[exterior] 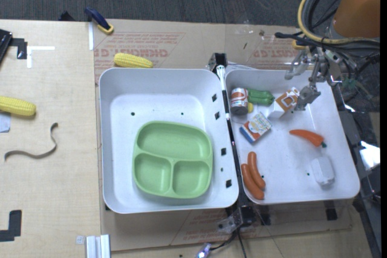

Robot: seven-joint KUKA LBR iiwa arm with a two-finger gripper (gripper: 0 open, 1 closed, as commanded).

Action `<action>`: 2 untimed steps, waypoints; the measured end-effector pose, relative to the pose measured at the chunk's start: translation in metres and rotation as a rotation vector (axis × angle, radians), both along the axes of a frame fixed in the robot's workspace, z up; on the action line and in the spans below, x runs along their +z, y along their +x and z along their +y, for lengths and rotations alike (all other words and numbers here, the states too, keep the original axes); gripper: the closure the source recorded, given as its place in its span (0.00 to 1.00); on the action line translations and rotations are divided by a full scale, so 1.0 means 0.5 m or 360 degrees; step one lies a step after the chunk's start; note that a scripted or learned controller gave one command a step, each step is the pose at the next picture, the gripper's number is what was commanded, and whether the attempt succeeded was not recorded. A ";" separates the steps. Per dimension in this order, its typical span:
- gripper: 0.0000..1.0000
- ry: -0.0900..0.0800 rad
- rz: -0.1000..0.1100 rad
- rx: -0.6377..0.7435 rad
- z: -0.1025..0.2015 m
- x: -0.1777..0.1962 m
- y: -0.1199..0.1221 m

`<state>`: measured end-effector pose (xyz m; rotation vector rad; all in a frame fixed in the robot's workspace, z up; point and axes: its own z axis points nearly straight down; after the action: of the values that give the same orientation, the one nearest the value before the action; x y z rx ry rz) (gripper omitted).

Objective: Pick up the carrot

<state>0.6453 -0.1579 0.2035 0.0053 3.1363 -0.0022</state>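
The carrot (306, 136), orange with a small green tip, lies on the floor of the right bin (344, 190) towards its right side. My gripper (310, 93) hangs over the far part of that bin, above and behind the carrot and well apart from it. It is right beside an orange-and-white carton (288, 100). Nothing shows held in it.
The right bin also holds a can (239, 99), a green pepper (261, 95), a small box (258, 127), two sausages (253, 175) and a clear bottle (323, 169). A green divided plate (173, 158) sits in the left bin (115, 130). Corn cobs (133, 60) (17, 106) lie outside.
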 end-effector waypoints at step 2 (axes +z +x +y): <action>0.00 -0.0004 -0.0007 0.0418 -0.059 -0.153 -0.047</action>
<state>0.6219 -0.1874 0.1269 -0.4046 3.1056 -0.0046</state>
